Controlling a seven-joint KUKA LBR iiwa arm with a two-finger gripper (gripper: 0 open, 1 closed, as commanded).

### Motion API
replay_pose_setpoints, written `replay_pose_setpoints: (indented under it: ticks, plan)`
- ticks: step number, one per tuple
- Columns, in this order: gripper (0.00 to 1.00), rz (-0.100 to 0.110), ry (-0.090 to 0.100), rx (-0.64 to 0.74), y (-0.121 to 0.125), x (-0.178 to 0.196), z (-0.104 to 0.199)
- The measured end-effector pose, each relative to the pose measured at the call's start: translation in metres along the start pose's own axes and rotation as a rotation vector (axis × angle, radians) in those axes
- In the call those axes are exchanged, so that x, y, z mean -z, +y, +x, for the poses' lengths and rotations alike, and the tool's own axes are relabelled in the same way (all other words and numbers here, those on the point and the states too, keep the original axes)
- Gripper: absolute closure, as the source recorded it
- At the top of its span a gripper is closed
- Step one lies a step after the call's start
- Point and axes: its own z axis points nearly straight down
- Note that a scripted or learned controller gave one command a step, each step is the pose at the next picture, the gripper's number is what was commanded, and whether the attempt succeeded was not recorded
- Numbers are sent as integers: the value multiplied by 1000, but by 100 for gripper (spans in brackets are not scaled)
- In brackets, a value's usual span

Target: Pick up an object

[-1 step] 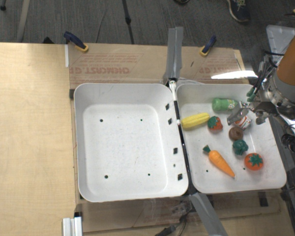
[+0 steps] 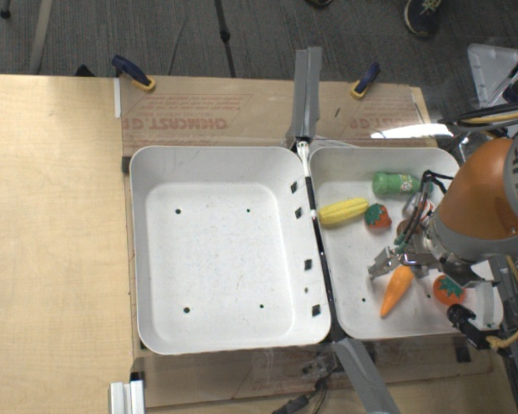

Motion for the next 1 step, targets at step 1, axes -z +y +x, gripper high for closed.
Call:
replay_pose_setpoints:
  ticks: [1]
  plan:
    - [100,1,0,-4,0,8,-1]
